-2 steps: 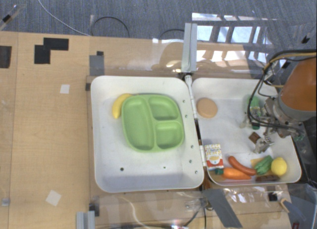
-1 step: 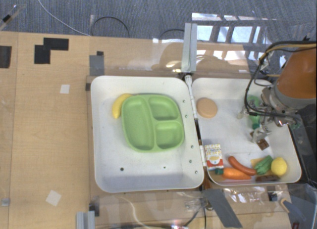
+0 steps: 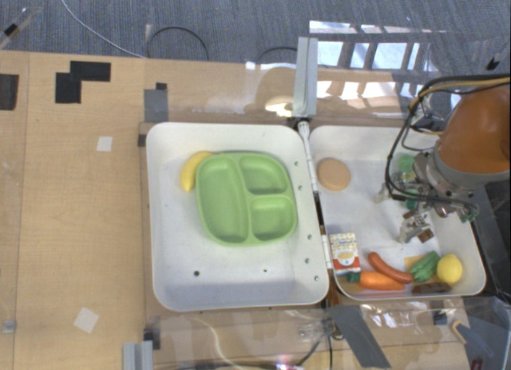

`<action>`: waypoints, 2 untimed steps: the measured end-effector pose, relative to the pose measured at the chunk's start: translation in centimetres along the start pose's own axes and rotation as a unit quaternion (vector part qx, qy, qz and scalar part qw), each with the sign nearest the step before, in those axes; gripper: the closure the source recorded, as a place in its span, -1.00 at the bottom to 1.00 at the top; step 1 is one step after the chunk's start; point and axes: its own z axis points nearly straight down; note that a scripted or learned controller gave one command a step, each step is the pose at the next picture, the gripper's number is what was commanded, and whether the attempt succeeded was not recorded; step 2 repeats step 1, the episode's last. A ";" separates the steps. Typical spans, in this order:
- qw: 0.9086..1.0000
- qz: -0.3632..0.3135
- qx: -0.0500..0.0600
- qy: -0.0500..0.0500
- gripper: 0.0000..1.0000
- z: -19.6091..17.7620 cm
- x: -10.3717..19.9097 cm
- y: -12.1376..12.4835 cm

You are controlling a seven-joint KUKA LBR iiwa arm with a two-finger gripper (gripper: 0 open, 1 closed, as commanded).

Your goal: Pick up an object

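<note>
My gripper (image 3: 417,228) hangs over the right part of the right bin (image 3: 363,208), below the arm's orange band (image 3: 477,129). Nothing shows in it. Along that bin's front lie a small carton (image 3: 343,251), an orange carrot (image 3: 381,281), a red sausage (image 3: 389,268), a green pepper (image 3: 424,266), a yellow lemon (image 3: 450,268) and a dark piece (image 3: 431,288). A round tan bun (image 3: 334,174) rests near the back left corner. The gripper is above and just behind the pepper and lemon, apart from them.
The left bin (image 3: 239,292) holds a green divided plate (image 3: 243,198) with a yellow banana (image 3: 190,170) poking out at its back left edge. A ridge (image 3: 314,200) separates the two bins. Cables loop around the wrist.
</note>
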 end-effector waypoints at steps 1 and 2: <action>0.998 -0.060 0.001 -0.001 -1.00 0.0 0.6 -2.4; 0.998 -0.060 0.001 -0.001 -1.00 0.0 0.6 -2.4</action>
